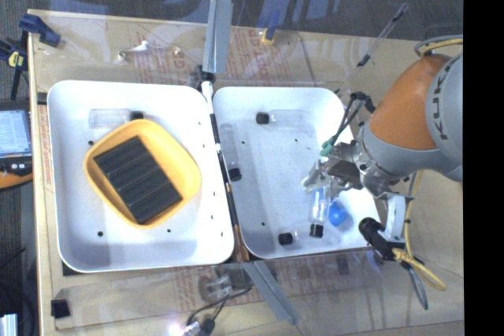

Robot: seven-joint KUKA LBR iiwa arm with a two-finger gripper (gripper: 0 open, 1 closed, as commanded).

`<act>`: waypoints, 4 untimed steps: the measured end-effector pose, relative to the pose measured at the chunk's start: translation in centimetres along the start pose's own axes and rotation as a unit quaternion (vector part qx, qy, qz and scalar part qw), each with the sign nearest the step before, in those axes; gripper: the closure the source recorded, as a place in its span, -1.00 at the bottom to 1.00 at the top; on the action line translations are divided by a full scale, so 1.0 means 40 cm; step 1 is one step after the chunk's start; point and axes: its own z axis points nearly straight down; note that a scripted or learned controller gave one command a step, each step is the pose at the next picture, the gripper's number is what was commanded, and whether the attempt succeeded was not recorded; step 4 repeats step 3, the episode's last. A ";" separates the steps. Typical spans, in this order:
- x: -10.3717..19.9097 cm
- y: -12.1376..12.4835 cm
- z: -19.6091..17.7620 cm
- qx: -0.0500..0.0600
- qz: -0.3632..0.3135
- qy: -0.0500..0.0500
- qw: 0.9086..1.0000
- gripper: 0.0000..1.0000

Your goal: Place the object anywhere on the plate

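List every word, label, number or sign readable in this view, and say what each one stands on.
No text can be read here.
Bench top: faint reddish printed marks along the board, too blurred to read.
Device with a screen at the view's left edge: the display is lit, its content too small to read.
Yellow plate, the white bins and the blue object near the gripper: no lettering visible.

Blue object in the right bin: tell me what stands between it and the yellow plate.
The blue object lies beside the gripper in the right bin. The yellow plate sits in the left bin. Between them rise the bins' adjoining rims; nothing else visible.
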 end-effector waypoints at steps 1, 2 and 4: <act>0.152 0.173 0.133 0.000 -0.081 0.001 0.997 1.00; 0.334 0.112 0.050 -0.001 -0.158 0.000 0.987 1.00; 0.334 0.113 0.050 -0.002 -0.158 0.000 0.987 -1.00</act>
